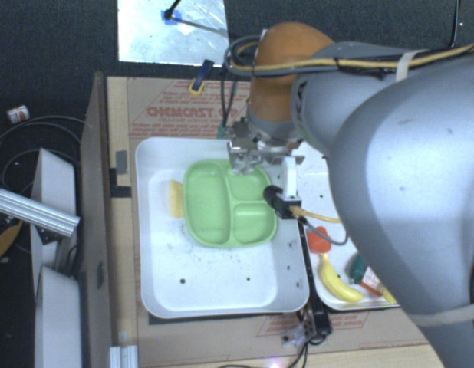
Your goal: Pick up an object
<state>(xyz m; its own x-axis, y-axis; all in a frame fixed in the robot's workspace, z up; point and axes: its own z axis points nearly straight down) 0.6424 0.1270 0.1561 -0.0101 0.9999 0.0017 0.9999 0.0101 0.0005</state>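
While your gripper (245,159) hovers at the green divided plate's (225,205) one o'clock rim in the left bin (214,294), you cannot tell its grip state.

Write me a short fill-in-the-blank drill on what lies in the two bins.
1. The divided plate in the left bin is coloured ____.
2. The banana lies in the ____ bin.
3. The gripper is above the plate's ____ rim in the camera view.
4. The plate has ____ compartments.

Missing words: green; right; top; three
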